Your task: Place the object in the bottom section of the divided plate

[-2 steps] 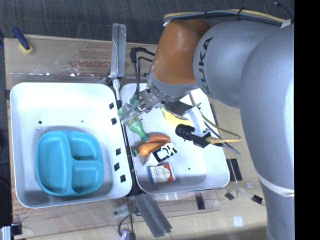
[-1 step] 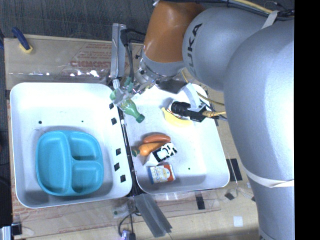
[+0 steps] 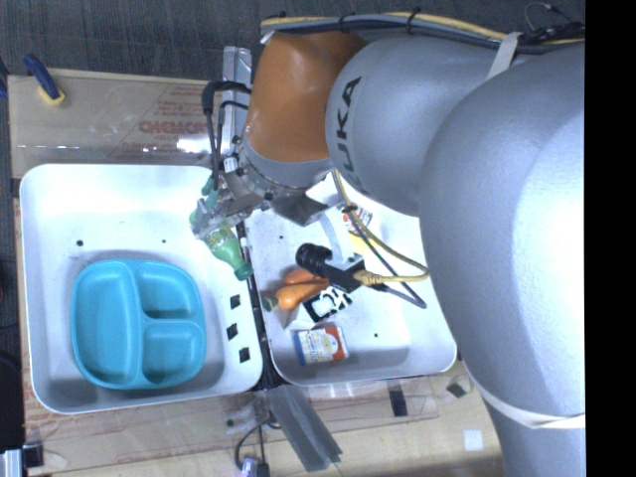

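Note:
A blue divided plate lies in the left white bin, with one long section on its left and two smaller ones on its right. My gripper hangs over the ridge between the two bins, above and to the right of the plate. A green object sticks out below the fingers and looks pinched between them. The arm's orange band and grey body cover the upper part of the right bin.
The right bin holds an orange carrot-like piece, a small orange-and-white labelled can and a black-and-white item. Cardboard lies behind the bins, with a blue-and-yellow clamp at its far left.

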`<state>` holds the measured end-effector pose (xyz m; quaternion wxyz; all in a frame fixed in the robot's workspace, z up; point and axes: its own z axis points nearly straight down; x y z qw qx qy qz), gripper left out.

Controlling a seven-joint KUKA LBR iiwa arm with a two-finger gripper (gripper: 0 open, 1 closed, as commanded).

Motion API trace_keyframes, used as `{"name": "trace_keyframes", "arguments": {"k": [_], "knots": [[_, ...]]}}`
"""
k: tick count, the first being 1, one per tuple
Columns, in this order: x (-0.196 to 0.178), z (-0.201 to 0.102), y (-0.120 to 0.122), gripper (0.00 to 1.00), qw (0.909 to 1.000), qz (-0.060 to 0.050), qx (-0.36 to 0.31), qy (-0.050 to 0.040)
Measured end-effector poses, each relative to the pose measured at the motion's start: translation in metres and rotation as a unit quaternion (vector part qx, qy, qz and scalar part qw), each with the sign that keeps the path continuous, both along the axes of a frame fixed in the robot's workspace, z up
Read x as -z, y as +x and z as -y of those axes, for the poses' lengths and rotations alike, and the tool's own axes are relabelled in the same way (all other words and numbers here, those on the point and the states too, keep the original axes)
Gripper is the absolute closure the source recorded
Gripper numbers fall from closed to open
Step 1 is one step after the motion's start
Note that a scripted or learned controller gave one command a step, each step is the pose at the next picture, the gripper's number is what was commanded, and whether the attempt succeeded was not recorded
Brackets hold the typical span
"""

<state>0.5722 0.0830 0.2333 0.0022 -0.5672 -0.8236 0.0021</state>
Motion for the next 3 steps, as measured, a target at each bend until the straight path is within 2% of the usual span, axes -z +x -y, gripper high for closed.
{"name": "trace_keyframes", "arguments": {"k": [1,2,3], "knots": [[-0.009,0.000,0.000,1.00,1.0000,-0.001,-0.002,-0.0004],[0.030,-0.060,-0.037,1.00,0.9969,0.000,-0.078,0.0000],[-0.133,-0.064,0.003,1.00,0.9670,0.003,-0.255,0.0009]]}}
